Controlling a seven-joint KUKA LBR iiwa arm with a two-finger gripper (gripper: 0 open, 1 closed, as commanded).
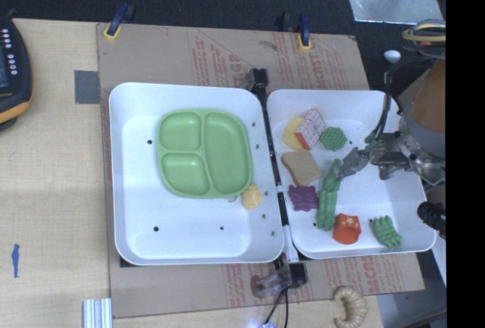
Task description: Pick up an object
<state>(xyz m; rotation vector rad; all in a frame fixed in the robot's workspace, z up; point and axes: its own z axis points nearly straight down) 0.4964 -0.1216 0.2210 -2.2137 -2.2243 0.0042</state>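
Lowest in frame, a tan curled item [350, 305] lies on the bench below the bins. Left bin [132, 232]: green divided plate [204, 153], with a yellow piece [251, 198] touching its lower right corner. Right bin [360, 103]: yellow and tan pieces, purple piece [302, 198], long green vegetable [328, 196], red piece [347, 229], green studded piece [385, 231]. Gripper [350, 165] hangs just above the long green vegetable's upper end; finger spread cannot be determined.
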